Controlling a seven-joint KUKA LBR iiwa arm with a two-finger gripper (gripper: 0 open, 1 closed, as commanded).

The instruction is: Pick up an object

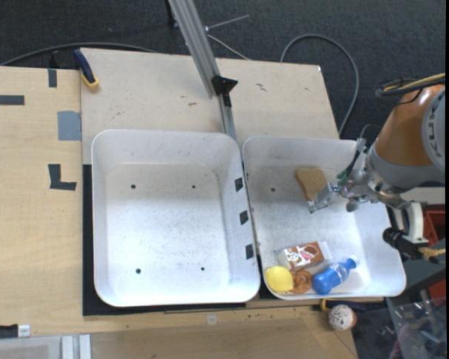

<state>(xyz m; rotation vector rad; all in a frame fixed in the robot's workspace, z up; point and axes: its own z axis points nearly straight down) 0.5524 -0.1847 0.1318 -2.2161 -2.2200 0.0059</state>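
While over the right bin (374,286) | jaws beside tan block (310,181) | jaw state perhaps unreadable

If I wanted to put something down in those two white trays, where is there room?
The left bin is bare across its floor. In the right bin, the far-left stretch beside the brown sponge is free. Its near edge is crowded: yellow ball, snack packet, blue bottle.

You have two white bins: the left bin (105,200) and the right bin (284,152). In the right one you count one tan sponge (310,180), one yellow ball (279,279), one blue bottle (334,274), one printed packet (303,255) and one small brown piece (303,280). One pale ball (342,318) lies outside, just past the near rim.
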